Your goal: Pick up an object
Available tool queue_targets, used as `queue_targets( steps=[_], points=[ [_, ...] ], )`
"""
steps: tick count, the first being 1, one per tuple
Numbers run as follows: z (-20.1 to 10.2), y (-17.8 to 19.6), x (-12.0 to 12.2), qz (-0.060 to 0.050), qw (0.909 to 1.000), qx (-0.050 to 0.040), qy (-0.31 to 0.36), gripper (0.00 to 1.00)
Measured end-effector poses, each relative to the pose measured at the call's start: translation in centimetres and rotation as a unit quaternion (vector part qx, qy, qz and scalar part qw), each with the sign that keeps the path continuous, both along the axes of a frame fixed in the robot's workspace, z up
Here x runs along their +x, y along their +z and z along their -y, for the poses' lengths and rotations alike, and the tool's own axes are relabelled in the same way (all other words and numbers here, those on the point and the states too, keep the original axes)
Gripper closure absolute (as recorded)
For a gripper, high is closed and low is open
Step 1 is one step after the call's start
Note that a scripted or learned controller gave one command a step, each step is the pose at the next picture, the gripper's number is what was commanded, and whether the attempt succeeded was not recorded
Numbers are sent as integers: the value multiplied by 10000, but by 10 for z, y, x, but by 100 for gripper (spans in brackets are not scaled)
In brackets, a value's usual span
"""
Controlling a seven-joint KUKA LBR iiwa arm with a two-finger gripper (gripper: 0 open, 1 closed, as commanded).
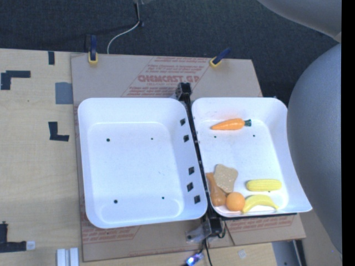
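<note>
On the wooden bench (33, 148), seen from above at a slant, two shallow white plastic bins sit side by side on a brown cardboard sheet (166, 76). The black clips (191, 151) joining the bins down the middle serve here as the landmark. Left of those clips lies the left white bin (133, 209). Right of them lies the right white bin (280, 143), which holds all the objects. An orange toy carrot with a green tip (230, 124) lies on its side near the far end, just right of the clips. Toward the near end, a tan slice of toy bread (225, 177) leans on a brownish-orange oblong piece (215, 194) that touches the bin wall beside the clips. A round orange ball-like fruit (235, 201) sits just beside them, with a yellow banana (259, 204) and a yellow corn cob (263, 185) farther right (the cob just behind the banana). The grey arm (324, 121) fills the right side; its tool cannot be judged for opening or hold.
</note>
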State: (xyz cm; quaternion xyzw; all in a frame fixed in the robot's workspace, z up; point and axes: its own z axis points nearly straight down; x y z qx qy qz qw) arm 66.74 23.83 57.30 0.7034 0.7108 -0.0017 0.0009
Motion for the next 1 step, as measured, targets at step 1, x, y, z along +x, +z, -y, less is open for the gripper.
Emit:
queue_targets(
  steps=[1],
  points=[
    [-1,10,0,26,10000,3,-3,100]
  ],
)
